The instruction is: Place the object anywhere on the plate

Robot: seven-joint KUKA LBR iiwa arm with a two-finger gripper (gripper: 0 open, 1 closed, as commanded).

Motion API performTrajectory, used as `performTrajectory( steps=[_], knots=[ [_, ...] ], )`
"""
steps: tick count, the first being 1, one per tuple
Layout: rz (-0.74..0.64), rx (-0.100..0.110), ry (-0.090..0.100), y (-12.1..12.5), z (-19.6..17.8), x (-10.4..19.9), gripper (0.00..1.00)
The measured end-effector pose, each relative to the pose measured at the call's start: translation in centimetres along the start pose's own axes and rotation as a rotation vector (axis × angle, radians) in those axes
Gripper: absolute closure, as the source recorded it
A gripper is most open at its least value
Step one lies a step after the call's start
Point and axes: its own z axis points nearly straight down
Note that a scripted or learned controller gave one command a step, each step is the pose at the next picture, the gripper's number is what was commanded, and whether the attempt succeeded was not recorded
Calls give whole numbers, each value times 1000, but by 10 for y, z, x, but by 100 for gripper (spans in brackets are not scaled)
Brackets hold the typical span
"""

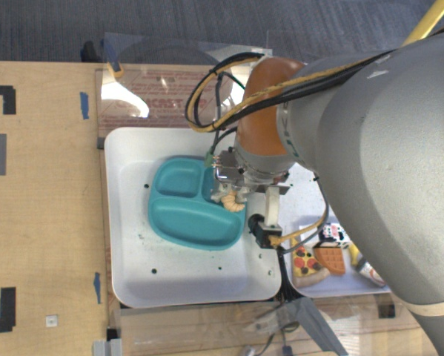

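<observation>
End effector (233, 197) is hovering over right rim of teal plate (188, 213) in left bin (125, 221), small tan object (232, 202) at its tip, grip state can't tell; prob. placing step, next: release w/ obj over plate.

Teal plate (188, 217) looking smooth moulded plastic, faintly glossy. White bin (129, 221) showing smooth plastic, slight sheen, dark specks marking floor. Worktop (40, 199) appearing matt pale wood. Arm (385, 162) casing reading smooth satin grey; orange band (266, 113) shining glossy. Clear sheet (162, 99) glaring bright.
</observation>
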Motion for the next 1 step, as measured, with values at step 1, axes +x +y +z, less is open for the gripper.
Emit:
performTrajectory(
  steps=[1],
  knots=[
    [3, -5, 1, 2, -3, -2, 0]
  ],
)
